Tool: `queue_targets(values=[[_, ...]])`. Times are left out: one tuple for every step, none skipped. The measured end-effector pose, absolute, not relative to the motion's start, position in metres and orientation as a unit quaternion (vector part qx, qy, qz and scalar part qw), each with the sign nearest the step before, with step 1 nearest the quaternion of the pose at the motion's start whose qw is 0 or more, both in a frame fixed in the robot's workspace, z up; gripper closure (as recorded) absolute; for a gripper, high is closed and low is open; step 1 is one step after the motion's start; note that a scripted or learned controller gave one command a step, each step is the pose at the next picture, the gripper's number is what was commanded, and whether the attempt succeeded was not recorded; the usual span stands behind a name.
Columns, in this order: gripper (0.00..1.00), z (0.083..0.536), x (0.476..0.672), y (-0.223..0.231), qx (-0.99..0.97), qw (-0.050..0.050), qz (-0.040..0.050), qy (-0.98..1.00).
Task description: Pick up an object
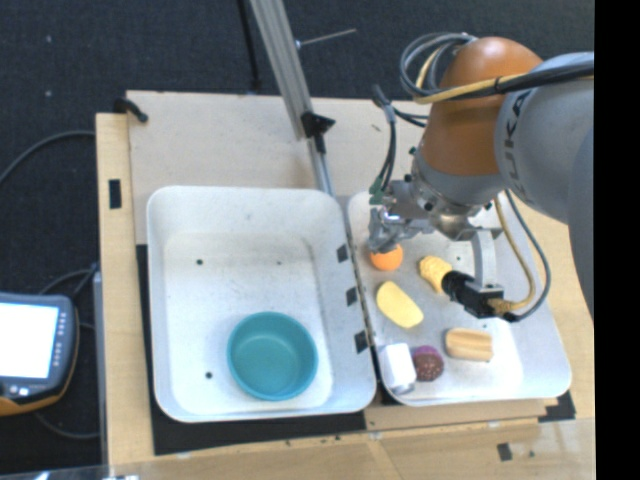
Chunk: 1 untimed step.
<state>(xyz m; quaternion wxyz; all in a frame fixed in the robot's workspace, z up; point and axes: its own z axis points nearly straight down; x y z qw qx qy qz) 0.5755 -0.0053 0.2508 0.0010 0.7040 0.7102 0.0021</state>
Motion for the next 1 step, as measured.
queue_targets(values=[[1.0,0.2391,0.5918,0.0491,0.704,0.001,0.001,0.71]])
